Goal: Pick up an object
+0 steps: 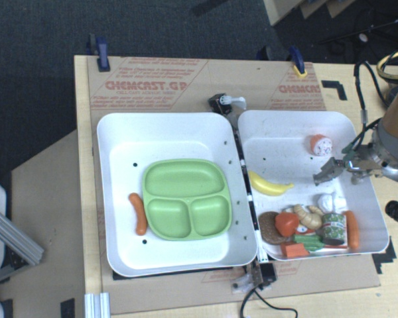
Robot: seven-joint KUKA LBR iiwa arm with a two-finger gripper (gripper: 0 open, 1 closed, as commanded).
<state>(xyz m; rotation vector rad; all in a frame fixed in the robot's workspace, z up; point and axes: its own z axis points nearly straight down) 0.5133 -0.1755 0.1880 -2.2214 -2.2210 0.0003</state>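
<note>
I see open white floor left of my hand (328, 172); the yellow plastic banana (270, 185) lies beyond it, and crowded toy food (312, 227) blocks the space below.

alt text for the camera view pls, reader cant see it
A gripper hovers over the right bin, which holds a banana, a small ball and a heap of toy food. The left bin holds a green tray with a sausage beside it.
</note>
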